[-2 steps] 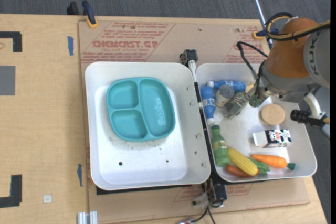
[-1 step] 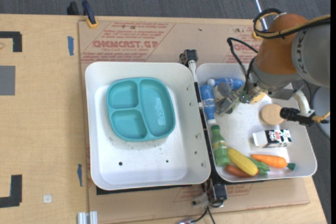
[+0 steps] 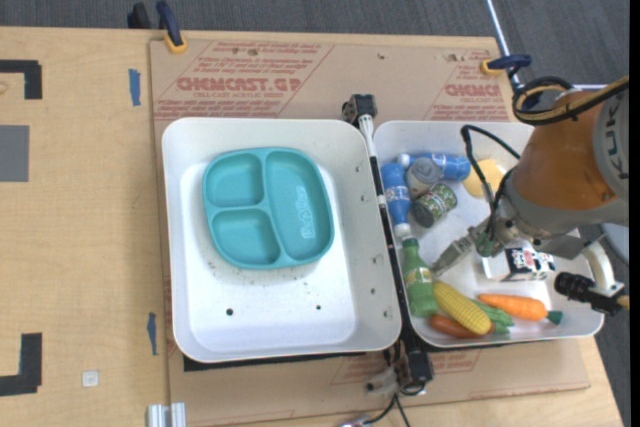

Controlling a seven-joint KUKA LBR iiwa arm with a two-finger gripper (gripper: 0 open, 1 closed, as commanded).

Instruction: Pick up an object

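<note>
The right bin [image 3: 560, 333] holds several toy foods. Along its front lie a corn cob [image 3: 460, 307], an orange carrot [image 3: 514, 305] and a red piece [image 3: 448, 326]. A green bottle [image 3: 413, 269] stands by the left wall. Further back are a blue bottle [image 3: 395, 193], a second blue bottle [image 3: 442, 165], a green can [image 3: 436, 203] and a yellow piece [image 3: 490, 175]. My gripper [image 3: 487, 245] hangs low over the bin's middle, just left of a small white, black and red pack [image 3: 526, 261]. The wrist hides what lies directly beneath it.
A teal divided plate [image 3: 268, 207] lies in the left bin [image 3: 200, 315]. The arm's orange band [image 3: 565, 165] covers the right bin's back right part. Clamps [image 3: 172, 33] hold the cardboard sheet at its back corners.
</note>
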